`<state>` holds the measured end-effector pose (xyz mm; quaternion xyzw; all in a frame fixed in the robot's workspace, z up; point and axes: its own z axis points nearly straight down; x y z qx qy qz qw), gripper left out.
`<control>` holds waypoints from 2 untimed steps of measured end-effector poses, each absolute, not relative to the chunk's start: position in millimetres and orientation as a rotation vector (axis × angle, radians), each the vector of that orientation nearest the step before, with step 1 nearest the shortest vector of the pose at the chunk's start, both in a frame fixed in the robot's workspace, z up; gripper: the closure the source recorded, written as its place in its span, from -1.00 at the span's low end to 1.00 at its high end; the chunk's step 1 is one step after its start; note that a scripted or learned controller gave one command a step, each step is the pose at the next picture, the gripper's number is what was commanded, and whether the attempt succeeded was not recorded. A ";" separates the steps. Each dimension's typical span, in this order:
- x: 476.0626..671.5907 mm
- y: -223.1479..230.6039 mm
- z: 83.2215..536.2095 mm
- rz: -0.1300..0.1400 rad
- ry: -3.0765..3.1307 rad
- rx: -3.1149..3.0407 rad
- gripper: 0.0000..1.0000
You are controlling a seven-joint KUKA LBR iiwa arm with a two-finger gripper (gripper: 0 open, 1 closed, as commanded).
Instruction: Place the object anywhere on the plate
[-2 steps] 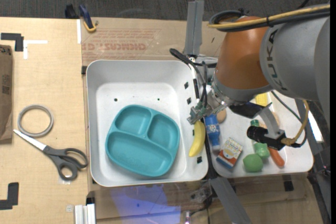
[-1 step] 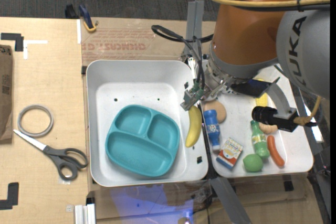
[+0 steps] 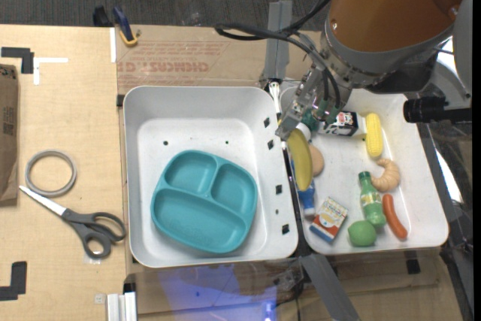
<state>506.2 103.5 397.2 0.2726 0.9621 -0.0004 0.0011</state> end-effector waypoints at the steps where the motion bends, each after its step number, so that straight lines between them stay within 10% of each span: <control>1: 478.5 184.7 330.4 -0.002 3.032 0.822 1.00; 2: 478.6 184.6 330.6 -0.002 3.032 0.822 -1.00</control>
